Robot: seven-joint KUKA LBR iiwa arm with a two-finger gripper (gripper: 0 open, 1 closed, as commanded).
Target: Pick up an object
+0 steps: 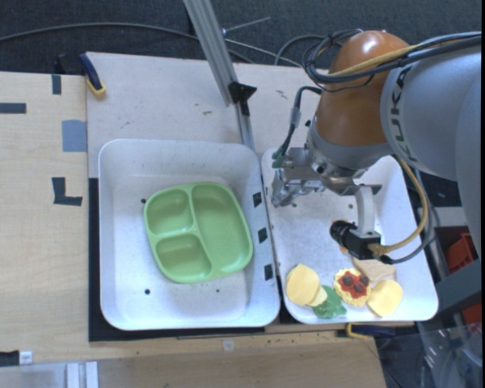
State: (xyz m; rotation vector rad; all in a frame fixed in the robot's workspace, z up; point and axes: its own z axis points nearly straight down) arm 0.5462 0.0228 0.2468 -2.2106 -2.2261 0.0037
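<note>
My gripper [284,189] hangs over the upper left part of the right bin [311,233], below the orange wrist band. Its metal fingers point down at the bin floor, with nothing visible between them. Several toy food pieces lie along the bin's near edge: a yellow round piece [302,282], a green leafy piece [330,305], a small pizza with red topping [352,285], a yellow piece [385,297] and a tan slice [377,268]. They sit well below and to the right of the gripper.
The left bin [121,217] holds a green divided plate [198,232]. A black fitting with a cable [345,234] hangs off the arm over the right bin. A metal pole [214,43] slants down toward the bins' shared wall.
</note>
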